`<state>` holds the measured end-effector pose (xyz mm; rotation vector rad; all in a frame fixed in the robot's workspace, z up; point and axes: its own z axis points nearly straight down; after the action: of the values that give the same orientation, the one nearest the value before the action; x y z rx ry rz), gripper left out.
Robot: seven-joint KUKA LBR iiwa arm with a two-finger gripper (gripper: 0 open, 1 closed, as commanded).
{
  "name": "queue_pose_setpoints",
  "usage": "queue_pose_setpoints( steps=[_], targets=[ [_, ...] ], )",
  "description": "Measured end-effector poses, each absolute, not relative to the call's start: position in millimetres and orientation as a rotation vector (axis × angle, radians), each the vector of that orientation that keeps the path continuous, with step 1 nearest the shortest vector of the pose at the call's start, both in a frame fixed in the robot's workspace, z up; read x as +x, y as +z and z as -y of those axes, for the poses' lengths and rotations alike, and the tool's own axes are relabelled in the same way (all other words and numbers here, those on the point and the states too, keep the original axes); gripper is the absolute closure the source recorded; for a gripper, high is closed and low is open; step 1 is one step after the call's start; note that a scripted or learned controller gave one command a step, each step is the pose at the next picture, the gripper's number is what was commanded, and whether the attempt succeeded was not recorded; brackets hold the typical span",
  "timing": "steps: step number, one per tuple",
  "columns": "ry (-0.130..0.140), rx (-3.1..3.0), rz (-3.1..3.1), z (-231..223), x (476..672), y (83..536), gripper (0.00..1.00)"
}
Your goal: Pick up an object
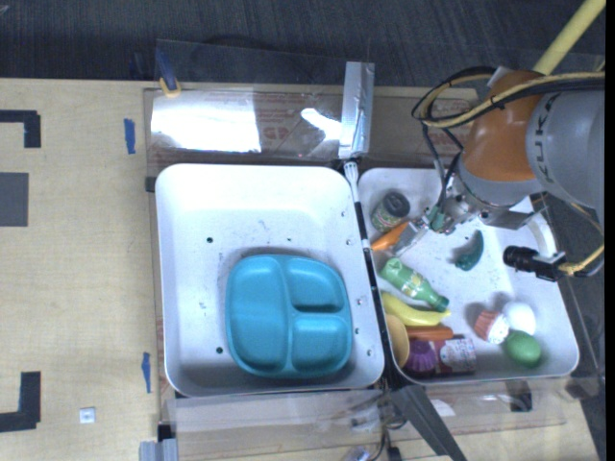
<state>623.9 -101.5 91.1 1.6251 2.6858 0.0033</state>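
The right bin (567, 305) holds several small objects. Among them are a green bottle (413, 284), a yellow banana (407, 311), an orange carrot-like piece (385, 238), a teal curved piece (470, 251) and a dark round can (394, 204). My gripper (435, 223) hangs low over the upper middle of this bin, between the orange piece and the teal piece. Its tip is just right of the orange piece. I see nothing clearly held in it.
The left bin (192, 219) carries a blue divided tray (288, 313). A red-and-white item (491, 325), a white ball (520, 315), a green ball (524, 350) and a purple item (421, 353) lie along the right bin's near side. Cables (452, 104) loop over the wrist.
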Motion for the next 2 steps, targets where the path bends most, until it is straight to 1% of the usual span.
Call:
queue_pose_setpoints(
  steps=[1,2],
  targets=[
    [-0.025,1.629,-2.724,103.9,650.9,83.1,0.0],
    [-0.006,1.62,-2.7,103.6,657.0,97.4,1.0]
  ],
)
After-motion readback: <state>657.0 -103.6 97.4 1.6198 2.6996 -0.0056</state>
